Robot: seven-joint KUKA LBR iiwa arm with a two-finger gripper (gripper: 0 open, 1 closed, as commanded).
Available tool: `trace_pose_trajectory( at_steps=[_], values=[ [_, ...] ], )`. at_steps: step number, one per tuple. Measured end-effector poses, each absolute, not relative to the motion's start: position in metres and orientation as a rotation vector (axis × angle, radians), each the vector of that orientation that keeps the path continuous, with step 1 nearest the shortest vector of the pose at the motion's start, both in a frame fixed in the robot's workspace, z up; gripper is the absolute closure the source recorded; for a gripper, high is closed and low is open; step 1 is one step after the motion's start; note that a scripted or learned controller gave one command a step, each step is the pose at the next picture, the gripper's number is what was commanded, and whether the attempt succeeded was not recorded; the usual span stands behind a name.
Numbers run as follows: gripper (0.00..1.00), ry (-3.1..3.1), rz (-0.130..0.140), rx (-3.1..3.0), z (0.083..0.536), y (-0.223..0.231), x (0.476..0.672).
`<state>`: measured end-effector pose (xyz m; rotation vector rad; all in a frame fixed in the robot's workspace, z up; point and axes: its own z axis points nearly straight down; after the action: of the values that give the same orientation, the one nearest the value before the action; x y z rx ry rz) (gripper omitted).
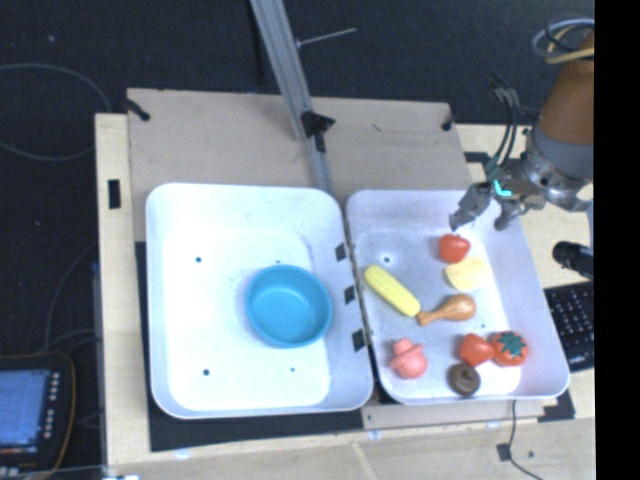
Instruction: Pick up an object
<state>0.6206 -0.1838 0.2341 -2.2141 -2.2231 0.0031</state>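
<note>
Bench [220, 138] w/ two white bins [200, 218], dark floor; end effector [485, 210] prob. released, nothing gripped.

bowl [289, 305] in left bin [180, 218] | toys in right bin [400, 218]

Dark floor [150, 28] all round, thin cables trailing across it at 9 to 11 o'clock. Pale wooden bench [240, 458] fills the centre, a tan board [220, 138] laid on its far part. Grey metal pole [283, 58] slants up toward 12. Blue-lit screen [28, 408] at 8 o'clock. Black keyboard [573, 323] at 4 o'clock.
</note>
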Motion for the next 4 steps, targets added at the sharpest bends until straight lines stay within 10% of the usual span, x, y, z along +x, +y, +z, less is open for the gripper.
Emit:
trace_pose_trajectory(
  at_steps=[4],
  values=[
    [0.0, -2.228, 0.006, -2.218, 0.102, -0.177, 0.628]
  ],
)
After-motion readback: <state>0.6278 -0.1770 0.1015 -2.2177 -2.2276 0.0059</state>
